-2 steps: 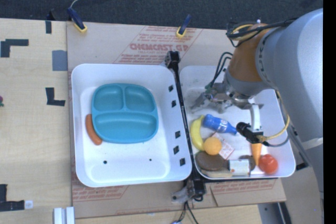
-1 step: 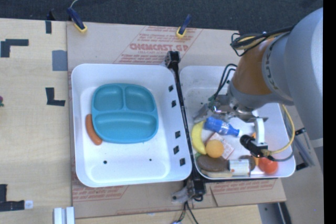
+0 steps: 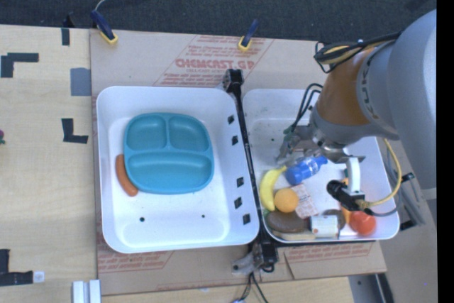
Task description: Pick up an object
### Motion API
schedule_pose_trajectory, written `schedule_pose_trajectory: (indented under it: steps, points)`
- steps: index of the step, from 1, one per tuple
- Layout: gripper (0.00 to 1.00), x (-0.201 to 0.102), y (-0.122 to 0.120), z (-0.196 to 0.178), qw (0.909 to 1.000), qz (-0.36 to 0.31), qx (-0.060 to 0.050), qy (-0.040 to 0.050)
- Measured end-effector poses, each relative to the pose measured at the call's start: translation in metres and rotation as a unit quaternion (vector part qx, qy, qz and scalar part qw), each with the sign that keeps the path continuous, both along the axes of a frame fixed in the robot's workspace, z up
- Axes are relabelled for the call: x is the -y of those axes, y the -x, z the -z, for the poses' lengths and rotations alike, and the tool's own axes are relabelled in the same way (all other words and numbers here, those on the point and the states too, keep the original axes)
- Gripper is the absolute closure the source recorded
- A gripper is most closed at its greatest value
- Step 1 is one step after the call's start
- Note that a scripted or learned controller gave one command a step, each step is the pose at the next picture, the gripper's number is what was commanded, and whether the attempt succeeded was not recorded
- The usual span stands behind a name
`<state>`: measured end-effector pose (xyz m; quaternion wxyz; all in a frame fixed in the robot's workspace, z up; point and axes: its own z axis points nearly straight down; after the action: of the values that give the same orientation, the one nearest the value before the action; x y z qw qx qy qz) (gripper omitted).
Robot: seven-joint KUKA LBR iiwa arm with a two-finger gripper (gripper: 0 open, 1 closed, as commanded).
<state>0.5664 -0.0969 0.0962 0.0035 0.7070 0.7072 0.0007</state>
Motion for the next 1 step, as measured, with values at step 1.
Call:
schedule_pose_trajectory:
  steps: [1]
  points:
    - [1.00, -0.0496, -0.0064, -0.0982, 1.0000, -0.001, -0.002, -0.0018]
